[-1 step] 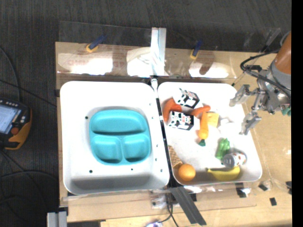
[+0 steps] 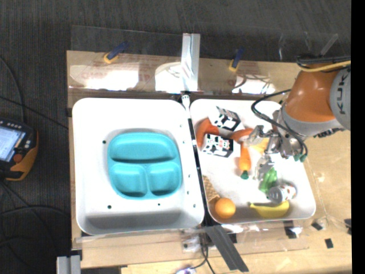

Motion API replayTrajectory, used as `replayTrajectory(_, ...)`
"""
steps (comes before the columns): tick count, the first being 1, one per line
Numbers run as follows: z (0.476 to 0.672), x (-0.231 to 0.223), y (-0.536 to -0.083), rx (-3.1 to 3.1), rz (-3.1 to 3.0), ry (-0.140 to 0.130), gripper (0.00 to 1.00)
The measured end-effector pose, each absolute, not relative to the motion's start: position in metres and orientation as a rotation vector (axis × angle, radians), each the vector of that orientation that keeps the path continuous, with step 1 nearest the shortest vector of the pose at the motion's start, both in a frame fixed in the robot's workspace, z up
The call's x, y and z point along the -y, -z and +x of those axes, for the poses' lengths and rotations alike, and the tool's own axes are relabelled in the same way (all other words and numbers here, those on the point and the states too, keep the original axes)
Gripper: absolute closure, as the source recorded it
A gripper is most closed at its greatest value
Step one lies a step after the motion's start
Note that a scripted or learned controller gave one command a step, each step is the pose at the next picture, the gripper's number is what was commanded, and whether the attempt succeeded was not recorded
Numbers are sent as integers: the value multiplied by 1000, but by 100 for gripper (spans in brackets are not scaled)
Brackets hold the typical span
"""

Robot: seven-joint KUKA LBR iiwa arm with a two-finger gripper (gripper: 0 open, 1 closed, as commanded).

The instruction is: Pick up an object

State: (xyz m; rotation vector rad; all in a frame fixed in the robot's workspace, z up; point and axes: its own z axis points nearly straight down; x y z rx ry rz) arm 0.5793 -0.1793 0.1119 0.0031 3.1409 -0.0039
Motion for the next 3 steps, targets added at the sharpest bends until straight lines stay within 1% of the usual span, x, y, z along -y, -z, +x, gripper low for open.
replayTrajectory(1,594,141,-88,-3132,169,11,0)
replayTrajectory(2,598,127,-88,-3111,393,40,0)
replayTrajectory(3,487,159,-88,-3119,296,7,0)
